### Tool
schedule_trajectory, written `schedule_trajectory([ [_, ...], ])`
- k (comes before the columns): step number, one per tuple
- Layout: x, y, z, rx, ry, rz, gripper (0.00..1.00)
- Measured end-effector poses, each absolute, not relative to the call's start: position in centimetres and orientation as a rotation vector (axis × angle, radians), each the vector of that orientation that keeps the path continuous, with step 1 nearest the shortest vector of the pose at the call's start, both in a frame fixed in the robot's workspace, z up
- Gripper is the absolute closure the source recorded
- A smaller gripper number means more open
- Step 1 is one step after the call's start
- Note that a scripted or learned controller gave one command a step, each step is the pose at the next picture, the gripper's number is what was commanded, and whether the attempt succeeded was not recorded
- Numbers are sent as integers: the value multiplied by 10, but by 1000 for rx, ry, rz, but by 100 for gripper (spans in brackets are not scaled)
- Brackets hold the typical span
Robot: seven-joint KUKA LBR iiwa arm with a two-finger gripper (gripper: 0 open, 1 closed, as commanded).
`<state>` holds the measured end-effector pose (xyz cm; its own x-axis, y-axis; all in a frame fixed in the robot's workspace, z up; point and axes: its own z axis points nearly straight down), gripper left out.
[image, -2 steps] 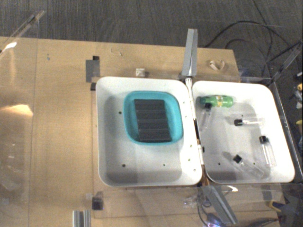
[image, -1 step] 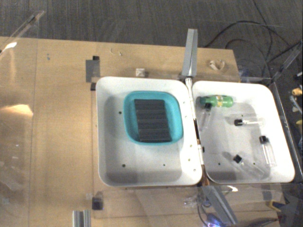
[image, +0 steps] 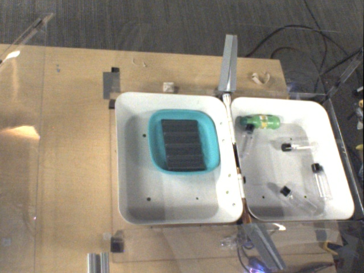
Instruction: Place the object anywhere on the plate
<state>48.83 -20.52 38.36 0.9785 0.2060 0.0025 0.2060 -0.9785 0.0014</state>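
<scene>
A teal square plate (image: 211, 144) with rounded corners sits in the upper middle of the left white bin (image: 170, 206). A dark grey ridged rectangular object (image: 183, 145) lies flat on the plate, covering most of its centre. Its long side runs front to back, slightly slanted.
The right white bin (image: 335, 209) holds a green bottle (image: 260, 121) on its side near the back left corner. Several clear tubes with black caps lie scattered there, one (image: 297, 147) mid-bin and another (image: 320, 182) toward the right wall. A grey post (image: 229, 64) stands behind the bins' shared edge.
</scene>
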Motion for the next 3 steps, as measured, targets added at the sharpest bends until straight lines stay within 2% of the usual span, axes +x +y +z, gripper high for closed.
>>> schedule_trajectory([
  [1, 488, -205, 435, 3123, 327, 5, 0],
  [3, 488, -204, 435, 3123, 329, 2, 0],
])
